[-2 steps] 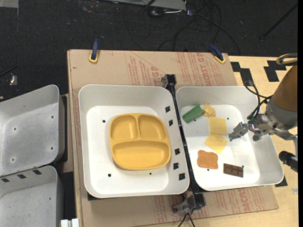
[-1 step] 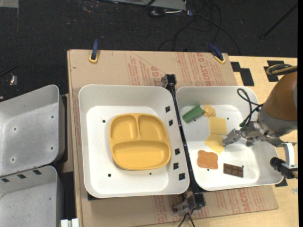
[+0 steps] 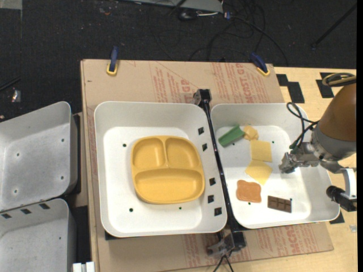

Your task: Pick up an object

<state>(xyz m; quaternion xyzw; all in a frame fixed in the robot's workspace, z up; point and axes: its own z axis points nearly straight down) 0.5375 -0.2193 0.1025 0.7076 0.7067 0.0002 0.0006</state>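
Arm (image 3: pixel 340 123) cut off by right frame edge; only wrist end visible. Gripper (image 3: pixel 288 164) small and dark against the right bin (image 3: pixel 295 217) floor; finger spacing too small to tell. Nothing discernible between them. Cables above partly cut by top edge.

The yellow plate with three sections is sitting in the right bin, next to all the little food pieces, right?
Not quite. The yellow plate is in the left bin, by itself. The little food pieces, like the green piece and the brown chocolate piece, are in the right bin. The camera view shows this.
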